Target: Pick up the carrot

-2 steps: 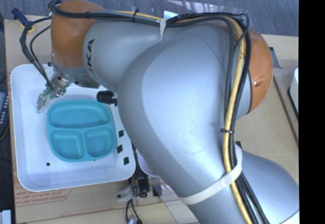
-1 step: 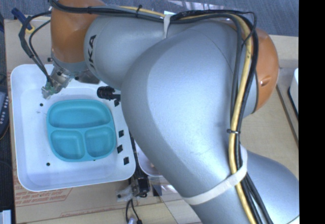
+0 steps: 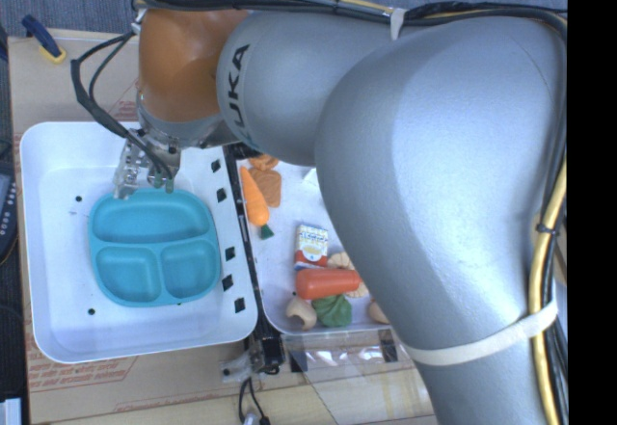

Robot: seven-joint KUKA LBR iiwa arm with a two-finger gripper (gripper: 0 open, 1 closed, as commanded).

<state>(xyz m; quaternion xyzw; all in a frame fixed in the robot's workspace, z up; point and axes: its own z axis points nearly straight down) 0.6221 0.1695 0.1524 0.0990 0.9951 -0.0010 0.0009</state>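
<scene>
End effector: mine [image 3: 145,177] hangs over the left bin [image 3: 43,250], just above the far edge of the blue tray [image 3: 152,248]. I see nothing between its metal parts; how wide it stands I cannot tell from this slant.

Carrot: the carrot [image 3: 254,198] lies in the right bin, just right of the divider [image 3: 239,240] where the two bins meet, orange body running lengthwise along that divider, green tip at the near end.

Relative to the carrot: I am on the wrong side of the divider and slightly farther back. A tan piece [image 3: 267,184] touches the carrot's far right side. A small carton [image 3: 312,245] sits near its green end, and a red-orange sausage-like piece [image 3: 327,282], a green item [image 3: 334,309] and a mushroom [image 3: 302,312] lie nearer still, apart from it.

Step in hand: I judge this as the approach; nothing is grasped yet.

Doing it well: I should cross the divider at height, then descend over the carrot's thick middle, closing across its narrow width.

Risks: the divider wall crowds one side; the tan piece may get pinched too; the taper may slip.
</scene>
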